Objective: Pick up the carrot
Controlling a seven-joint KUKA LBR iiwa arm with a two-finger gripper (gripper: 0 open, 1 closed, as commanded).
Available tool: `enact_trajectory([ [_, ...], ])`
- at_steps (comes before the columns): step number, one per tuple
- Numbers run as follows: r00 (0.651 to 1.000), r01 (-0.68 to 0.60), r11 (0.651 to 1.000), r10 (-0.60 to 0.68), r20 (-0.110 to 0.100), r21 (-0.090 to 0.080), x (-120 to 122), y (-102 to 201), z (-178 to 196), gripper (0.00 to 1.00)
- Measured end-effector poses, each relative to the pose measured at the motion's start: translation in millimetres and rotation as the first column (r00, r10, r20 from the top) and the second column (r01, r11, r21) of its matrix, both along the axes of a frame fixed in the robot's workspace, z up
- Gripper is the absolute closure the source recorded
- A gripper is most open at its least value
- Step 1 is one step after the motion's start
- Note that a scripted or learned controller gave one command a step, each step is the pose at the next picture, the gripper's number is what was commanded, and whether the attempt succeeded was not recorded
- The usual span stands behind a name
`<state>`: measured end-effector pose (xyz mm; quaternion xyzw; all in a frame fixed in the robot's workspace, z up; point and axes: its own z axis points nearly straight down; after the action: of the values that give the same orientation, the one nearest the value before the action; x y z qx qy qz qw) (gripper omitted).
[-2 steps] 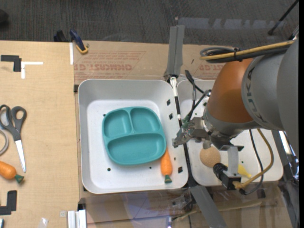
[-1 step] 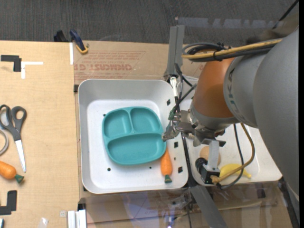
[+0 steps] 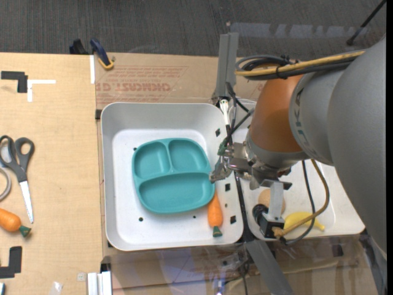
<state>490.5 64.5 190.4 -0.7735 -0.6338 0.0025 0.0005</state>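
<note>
**Tool poised over the bin's carrot, grasp not yet made**

At the far left of the wooden surface (image 3: 55, 140) lay a pair of scissors (image 3: 18, 165) and, below them near the edge, a stray carrot (image 3: 8, 220), well apart from either bin. I took that one to be out of play.

In the left bin (image 3: 120, 226) a teal divided plate (image 3: 172, 176) sat in the middle. The carrot (image 3: 214, 212) that I judged to be the target lay just beside the plate's lower right corner, close against the bin's right wall, roughly upright with its green end pointing down.

The tool (image 3: 220, 172) hung above the carrot's upper end, at the plate's right rim. From where I stood I could not tell whether it was open or closed. Nothing showed in its grip.

To the right, the grey arm with its orange band covered much of the right bin (image 3: 341, 211).

It looked like the approach step. The next move, I thought, called for a descent slightly towards the carrot's middle, with care for the wall and plate crowding it on either side.
</note>
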Motion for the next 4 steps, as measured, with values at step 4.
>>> enact_trajectory([
  [4, 0.967, 0.254, 0.967, -0.254, 0.001, 0.000, -13.0, -39.2, 0.2, 0.00],
])
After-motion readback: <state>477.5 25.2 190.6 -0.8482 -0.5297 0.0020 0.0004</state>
